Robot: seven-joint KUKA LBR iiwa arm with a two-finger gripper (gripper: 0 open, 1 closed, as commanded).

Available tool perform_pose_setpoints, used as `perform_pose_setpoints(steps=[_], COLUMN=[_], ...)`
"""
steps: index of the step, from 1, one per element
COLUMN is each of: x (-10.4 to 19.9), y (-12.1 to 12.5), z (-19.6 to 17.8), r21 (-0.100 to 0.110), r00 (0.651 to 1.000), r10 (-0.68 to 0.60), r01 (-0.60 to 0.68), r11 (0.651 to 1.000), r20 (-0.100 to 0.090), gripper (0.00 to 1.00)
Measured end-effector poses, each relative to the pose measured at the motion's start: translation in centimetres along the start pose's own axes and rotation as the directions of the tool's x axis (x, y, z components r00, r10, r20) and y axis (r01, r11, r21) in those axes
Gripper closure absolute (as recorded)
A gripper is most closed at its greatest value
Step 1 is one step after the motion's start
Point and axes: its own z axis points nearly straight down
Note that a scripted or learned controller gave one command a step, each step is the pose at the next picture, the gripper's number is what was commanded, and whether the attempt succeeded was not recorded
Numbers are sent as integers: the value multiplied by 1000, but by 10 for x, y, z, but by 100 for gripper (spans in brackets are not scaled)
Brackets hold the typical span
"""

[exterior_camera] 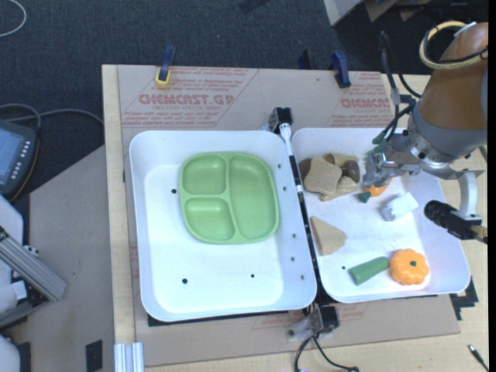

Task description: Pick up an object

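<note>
The right bin [446, 281] holds several small objects. A tan bread-like piece [322, 175] and a brown lump [346, 165] lie at its back left. A tan wedge [328, 235] sits near the left wall. A green stick [367, 270] and an orange pumpkin [408, 266] rest at the front. A pale grey block [398, 205] lies in the middle. My gripper [378, 170] hangs low in the back half of this bin, right over a small orange and green piece [370, 191] and just right of the brown lump.
The left bin [155, 270] bears a green divided plate [229, 197]. A black clamp [280, 118] sits where the bins meet at the back. The arm's grey body [449, 122] overhangs the right bin's back right corner, with a black part [449, 217] beside the grey block.
</note>
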Motion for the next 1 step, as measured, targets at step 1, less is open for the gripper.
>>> perform_pose_setpoints(steps=[1], x=[0], y=[1], z=[-3], r21=[5], r00=[1000], r10=[0], r01=[0], r11=[1000], r20=[-1], gripper=[100])
